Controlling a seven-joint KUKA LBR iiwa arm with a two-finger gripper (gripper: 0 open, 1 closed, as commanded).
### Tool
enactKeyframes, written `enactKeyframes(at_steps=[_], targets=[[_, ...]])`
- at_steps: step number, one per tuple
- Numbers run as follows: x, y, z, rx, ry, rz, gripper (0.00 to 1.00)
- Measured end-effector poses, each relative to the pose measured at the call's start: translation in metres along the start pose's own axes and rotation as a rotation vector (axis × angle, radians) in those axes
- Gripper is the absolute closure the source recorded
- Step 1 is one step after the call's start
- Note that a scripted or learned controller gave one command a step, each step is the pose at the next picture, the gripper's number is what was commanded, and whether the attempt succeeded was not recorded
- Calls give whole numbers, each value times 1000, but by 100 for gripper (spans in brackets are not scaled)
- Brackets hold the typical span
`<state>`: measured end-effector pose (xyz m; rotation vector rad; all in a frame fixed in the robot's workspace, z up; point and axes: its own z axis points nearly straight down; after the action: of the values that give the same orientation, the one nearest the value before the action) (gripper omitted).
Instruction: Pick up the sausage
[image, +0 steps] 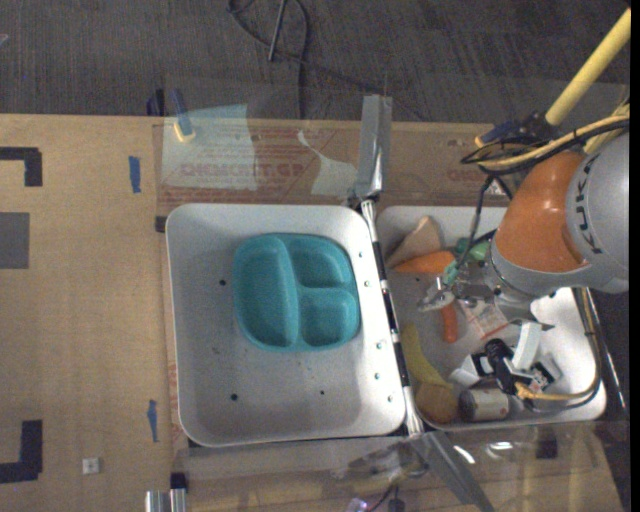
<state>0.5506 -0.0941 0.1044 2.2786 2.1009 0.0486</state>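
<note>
Clutter lines the near wall of the right bin (572, 335): a round brown piece (437, 401), a stubby grey-brown cylinder (485, 404) touching it, and a yellow banana (418, 352) lying along the wall shared with the left bin (200, 300).

Just beyond these sits a short reddish-orange stick, which I take to be the sausage (450, 324). It points roughly towards the camera and lies directly under the gripper (446, 299). The two look to be touching or very nearly so, but whether the jaws stand wide, narrow or closed on it I cannot tell, since the metal there blurs into the shadow of the wrist.

Judged from this, the approach is made and the gripper is over the right spot. A secure grasp and the lift are not yet shown, so most of the task remains.

Farther back lie a longer orange piece (424, 263) with green at one end, likely a carrot, and a tan wedge (421, 236). The arm (560, 220) covers the far right part of this bin, hiding whatever lies beneath it.

In the left bin rests a teal divided plate (297, 292).
</note>
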Motion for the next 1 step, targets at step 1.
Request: enactKeyframes(at_steps=[1], targets=[[-4, 0, -10, 2, -5, 4, 100]])
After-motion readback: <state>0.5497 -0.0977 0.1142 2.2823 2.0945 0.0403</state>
